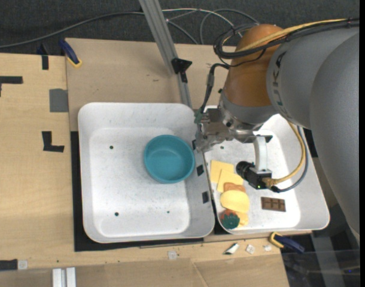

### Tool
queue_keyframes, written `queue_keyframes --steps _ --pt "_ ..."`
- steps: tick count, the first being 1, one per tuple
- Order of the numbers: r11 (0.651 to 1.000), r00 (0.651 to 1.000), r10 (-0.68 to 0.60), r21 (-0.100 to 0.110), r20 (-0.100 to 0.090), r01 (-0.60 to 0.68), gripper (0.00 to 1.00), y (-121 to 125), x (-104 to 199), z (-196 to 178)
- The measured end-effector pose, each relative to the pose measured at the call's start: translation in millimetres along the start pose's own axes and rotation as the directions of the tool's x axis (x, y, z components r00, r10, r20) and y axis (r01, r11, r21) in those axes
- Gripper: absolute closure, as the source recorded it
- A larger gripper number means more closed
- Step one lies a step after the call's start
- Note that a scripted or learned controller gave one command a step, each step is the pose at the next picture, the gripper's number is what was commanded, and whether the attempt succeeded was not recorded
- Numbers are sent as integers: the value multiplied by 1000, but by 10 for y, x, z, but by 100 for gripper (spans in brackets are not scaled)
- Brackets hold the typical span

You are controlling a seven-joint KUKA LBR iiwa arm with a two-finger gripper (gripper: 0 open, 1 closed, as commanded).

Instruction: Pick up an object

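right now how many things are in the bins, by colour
teal: 2, the bowl in the left bin and a small round piece in the right bin
yellow: 2, a flat slab and a rounded lump
orange: 1, a small piece
brown: 1, a chocolate bar
total: 6

1. Two white bins sit side by side on the table (27, 160).
2. The left bin (105, 208) holds a teal bowl (168, 158), upright, near its right wall.
3. The right bin (302, 214) holds a yellow slab (223, 173), a yellow and orange lump (235, 200), a small teal piece (231, 220) and a brown chocolate bar (273, 204).
4. The arm (260, 70) hangs over the right bin's near-left corner, its gripper (215, 133) by the dividing wall.
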State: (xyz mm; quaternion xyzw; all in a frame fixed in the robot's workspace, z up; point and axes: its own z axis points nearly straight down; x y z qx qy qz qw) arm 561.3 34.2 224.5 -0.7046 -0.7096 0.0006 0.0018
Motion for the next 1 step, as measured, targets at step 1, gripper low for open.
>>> queue_keyframes --steps 1 --pt "1000 1000 0 -2 0 0 100 135 481 -7"
